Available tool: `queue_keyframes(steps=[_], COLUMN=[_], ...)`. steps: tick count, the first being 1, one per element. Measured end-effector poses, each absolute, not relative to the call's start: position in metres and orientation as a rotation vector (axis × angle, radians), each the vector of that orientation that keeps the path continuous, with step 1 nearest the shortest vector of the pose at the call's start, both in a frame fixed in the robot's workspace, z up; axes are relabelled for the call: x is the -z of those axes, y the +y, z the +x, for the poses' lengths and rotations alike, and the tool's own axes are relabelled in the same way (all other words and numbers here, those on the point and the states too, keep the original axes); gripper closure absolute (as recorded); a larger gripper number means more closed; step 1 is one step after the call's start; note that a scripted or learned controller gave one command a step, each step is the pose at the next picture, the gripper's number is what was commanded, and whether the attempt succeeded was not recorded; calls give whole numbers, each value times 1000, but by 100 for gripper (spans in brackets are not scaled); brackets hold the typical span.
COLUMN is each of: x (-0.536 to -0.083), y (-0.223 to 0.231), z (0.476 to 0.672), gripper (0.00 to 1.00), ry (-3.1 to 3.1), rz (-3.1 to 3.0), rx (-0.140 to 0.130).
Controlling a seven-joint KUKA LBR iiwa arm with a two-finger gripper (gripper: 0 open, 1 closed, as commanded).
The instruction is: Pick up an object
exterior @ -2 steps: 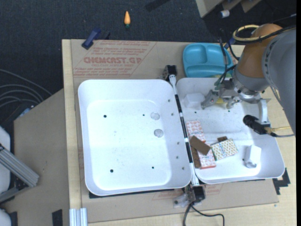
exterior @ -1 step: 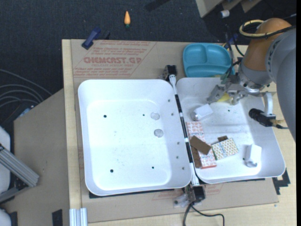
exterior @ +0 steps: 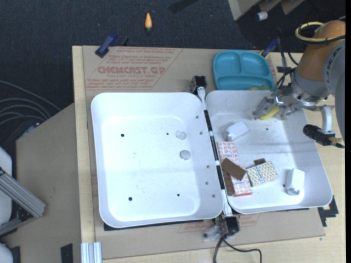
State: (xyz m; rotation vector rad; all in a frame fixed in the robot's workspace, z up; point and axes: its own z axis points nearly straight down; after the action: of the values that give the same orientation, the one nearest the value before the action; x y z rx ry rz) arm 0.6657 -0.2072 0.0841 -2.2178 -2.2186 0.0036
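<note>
My gripper (exterior: 272, 107) hangs low over the far end of the right bin (exterior: 312, 163), under the grey arm with its orange band (exterior: 317, 59). A small yellow object (exterior: 267, 113) lies right at the gripper's tip; whether it is held I cannot tell. Further in the right bin are a white block (exterior: 237, 130), a red-and-white packet (exterior: 227, 149), a brown card (exterior: 235, 170), a patterned box (exterior: 261, 173) and a white piece (exterior: 294, 181) near the front right corner.
The left bin (exterior: 109, 147) holds two small grey discs (exterior: 185, 155). A teal divided plate (exterior: 244, 70) lies behind the right bin. A blue clip (exterior: 106, 45) sits at the bench's far left corner, and cables run at the left.
</note>
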Motion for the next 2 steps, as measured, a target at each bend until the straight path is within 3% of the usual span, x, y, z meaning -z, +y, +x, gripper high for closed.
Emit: queue_keyframes(steps=[1, 2], x=[-94, -95], y=[-208, -207], z=[665, 666], gripper=[100, 0], ry=[-2220, -2221], rz=[-2217, -2217], rx=[-9, -7])
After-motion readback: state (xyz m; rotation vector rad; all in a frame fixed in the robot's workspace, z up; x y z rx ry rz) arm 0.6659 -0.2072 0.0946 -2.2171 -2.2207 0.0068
